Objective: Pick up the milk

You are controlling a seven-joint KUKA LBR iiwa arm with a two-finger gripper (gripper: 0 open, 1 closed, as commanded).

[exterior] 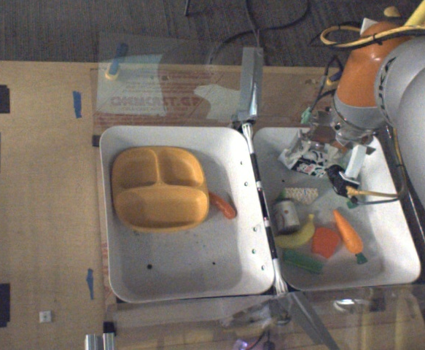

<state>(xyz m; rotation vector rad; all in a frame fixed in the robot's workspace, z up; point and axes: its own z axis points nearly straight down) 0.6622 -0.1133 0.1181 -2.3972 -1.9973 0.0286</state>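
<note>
Milk [307, 155]: small carton, white with black blotches, crumpled-looking, lying tipped on its side at the back of the right bin [394, 268], near that bin's left half. Gripper [327, 133] sits directly over the carton's upper right end, the grey arm [409, 93] and its orange band [361, 75] coming in from the right; carton appears to touch or lie just under the wrist, but finger spread and any grip on it cannot be told from this angle. Left bin [125, 268] holds an orange divided tray [157, 187].
</note>
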